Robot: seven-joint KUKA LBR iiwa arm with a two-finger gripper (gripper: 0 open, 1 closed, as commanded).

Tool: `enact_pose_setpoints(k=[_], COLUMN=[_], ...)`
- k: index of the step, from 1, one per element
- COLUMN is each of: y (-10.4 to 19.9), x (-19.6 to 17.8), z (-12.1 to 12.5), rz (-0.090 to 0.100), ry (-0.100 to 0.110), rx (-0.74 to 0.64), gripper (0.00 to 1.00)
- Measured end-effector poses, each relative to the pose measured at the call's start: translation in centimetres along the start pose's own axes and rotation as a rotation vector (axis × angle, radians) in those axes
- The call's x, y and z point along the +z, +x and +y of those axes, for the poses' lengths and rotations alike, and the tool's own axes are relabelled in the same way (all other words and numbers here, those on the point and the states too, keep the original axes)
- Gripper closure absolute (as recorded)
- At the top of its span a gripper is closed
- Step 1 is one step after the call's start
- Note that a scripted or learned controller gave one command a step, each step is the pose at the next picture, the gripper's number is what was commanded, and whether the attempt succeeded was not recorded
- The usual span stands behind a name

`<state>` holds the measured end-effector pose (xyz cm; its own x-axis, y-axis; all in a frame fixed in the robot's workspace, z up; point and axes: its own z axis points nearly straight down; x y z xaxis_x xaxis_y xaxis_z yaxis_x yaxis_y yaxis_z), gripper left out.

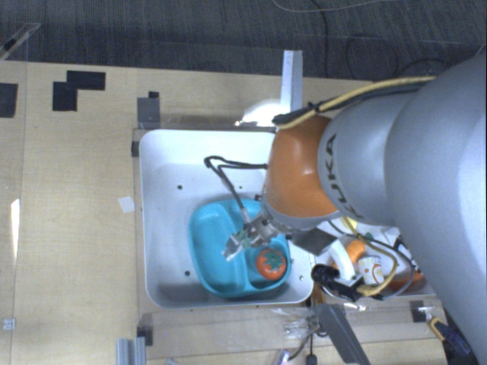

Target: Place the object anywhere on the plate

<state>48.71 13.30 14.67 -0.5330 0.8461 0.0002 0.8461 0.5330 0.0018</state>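
Pale wooden bench (68,226) (dark floor (152,14) beyond)

A bulky smooth grey arm (426,158) carries a glossy orange band (300,169) lettered KUKA in grey. A yellow-and-black cable (358,93) runs along above that band; a thin black wire (224,175) loops beside it.

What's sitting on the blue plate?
An orange ball-like object lies near the blue plate's right edge. The tool hovers over it. The arm covers the plate's upper right part.

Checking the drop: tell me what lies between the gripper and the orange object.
Only bare blue plate separates gripper and orange object, in the camera view.
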Motion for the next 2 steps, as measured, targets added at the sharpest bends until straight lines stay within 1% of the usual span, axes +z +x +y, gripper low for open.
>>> enact_pose_setpoints(k=[1, 2], y=[0.0, -7.0], x=[-1.1, -3.9], z=[0.2, 1.8], rz=[-0.001, -0.003], ry=[-0.004, -0.004], rx=[-0.001, -0.077], gripper=[1.00, 1.00])
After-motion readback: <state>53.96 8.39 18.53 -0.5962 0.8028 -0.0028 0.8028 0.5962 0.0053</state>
